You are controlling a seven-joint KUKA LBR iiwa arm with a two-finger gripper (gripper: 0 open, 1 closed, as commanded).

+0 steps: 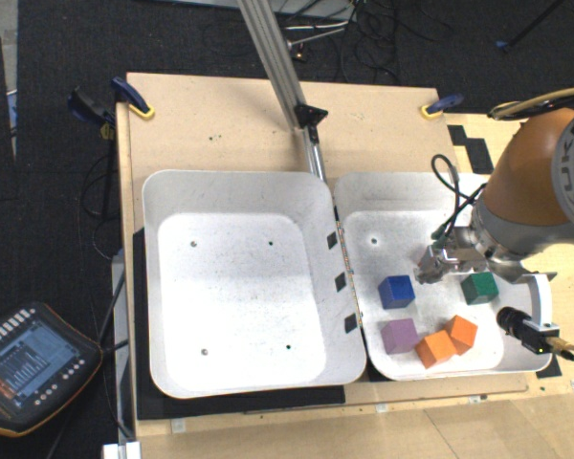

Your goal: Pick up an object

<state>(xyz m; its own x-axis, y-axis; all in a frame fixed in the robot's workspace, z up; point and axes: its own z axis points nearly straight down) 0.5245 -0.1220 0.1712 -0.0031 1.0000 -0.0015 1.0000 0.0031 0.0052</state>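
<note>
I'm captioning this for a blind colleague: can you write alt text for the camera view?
The grey arm's gripper hangs over the right bin, among a blue block, green block, purple block and two orange blocks. The left bin sits beside it.

Blue cube (396, 291); green cube (480, 287); purple cube (399, 336).

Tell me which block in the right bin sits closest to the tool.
The green block, directly beside the tool. The blue block lies further left; the purple and orange ones sit nearer the front rim.
</note>
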